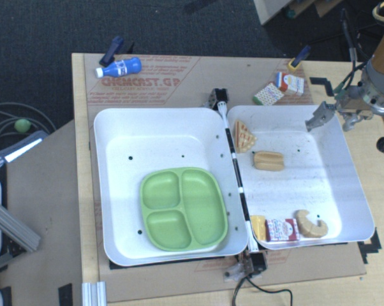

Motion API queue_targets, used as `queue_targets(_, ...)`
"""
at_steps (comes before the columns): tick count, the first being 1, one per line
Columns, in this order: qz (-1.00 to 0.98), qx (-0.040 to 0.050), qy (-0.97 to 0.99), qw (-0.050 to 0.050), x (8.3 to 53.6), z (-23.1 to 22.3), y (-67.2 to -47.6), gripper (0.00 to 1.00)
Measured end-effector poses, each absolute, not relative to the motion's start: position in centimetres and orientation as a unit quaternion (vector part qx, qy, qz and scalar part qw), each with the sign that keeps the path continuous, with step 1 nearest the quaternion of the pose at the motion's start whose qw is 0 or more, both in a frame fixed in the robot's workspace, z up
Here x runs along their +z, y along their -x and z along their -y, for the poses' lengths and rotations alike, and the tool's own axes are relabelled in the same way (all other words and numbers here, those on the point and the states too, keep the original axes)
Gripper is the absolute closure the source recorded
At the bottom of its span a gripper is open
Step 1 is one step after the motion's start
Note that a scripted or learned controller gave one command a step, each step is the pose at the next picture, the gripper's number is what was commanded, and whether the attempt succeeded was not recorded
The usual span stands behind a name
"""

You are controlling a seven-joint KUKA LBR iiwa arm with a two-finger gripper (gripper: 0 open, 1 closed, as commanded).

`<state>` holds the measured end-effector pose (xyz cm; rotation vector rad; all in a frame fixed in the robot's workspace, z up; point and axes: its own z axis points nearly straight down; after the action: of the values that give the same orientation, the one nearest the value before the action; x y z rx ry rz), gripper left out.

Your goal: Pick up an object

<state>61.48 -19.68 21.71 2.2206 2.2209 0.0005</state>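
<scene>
Two white bins sit side by side on our bench. Starting at the left, we see a blue bottle [118, 67] lying on the cardboard behind the left bin [115, 171], which holds a green divided tray [182, 209]. Moving right, the right bin [345, 171] carries a waffle slice [243, 136] against its left wall, a bread roll [268, 160] just beside it, and along the near edge a cheese wedge [258, 227], a small red carton [282, 229] and a croissant [311, 224]. Farthest right, our gripper [335, 115] hovers over the bin's far right corner, fingers spread apart with nothing between them.
</scene>
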Motion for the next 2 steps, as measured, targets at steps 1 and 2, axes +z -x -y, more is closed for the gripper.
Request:
queue_targets(1, -0.707, 0.0000, -0.707, -0.001, 16.0, 13.9, -61.2, 0.00)
queue_targets(2, -0.707, 0.0010, -0.707, 0.001, 8.9, 11.5, -59.3, 0.00)
